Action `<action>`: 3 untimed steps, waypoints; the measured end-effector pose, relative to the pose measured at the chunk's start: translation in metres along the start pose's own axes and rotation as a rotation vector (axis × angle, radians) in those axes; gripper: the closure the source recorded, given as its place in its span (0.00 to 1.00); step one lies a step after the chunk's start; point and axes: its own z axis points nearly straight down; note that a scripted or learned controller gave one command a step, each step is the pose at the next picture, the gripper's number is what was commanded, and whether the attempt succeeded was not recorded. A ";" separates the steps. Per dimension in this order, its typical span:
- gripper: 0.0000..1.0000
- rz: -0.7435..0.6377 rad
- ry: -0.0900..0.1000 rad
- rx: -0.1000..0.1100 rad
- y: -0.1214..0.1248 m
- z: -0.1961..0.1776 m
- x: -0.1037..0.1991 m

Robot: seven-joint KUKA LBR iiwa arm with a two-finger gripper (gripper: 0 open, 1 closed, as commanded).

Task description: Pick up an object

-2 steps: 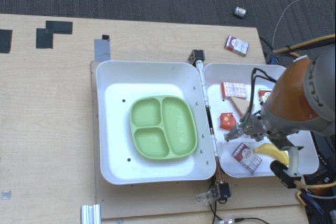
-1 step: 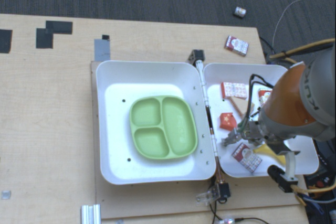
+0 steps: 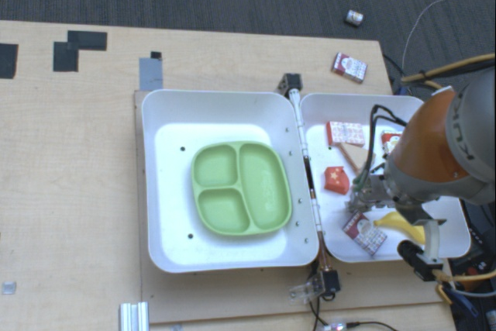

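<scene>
My gripper [image 3: 361, 200] hangs low inside the right bin [image 3: 318, 167], below the orange band of the arm. It sits just above a red-and-white checkered packet [image 3: 365, 235] and right of a small red block [image 3: 336, 180]. A yellow banana-like piece [image 3: 400, 224] lies to its right, partly under the arm. A red-and-white box [image 3: 346, 134] rests near the bin's back, with a tan stick [image 3: 353, 160] beside it. The arm hides the bin's right half.
The left bin [image 3: 155, 167] holds a green three-compartment plate [image 3: 240, 187]. A small red carton [image 3: 349, 67] lies on the bench behind the right bin. A metal cylinder [image 3: 355, 17] lies on the carpet. Cables run along the right side.
</scene>
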 end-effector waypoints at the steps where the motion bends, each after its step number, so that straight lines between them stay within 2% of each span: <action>1: 0.00 0.001 0.000 0.000 0.000 0.000 0.000; 2: 1.00 -0.003 0.001 -0.003 0.002 -0.010 0.001; 3: 0.00 -0.002 0.001 -0.003 0.002 -0.010 0.001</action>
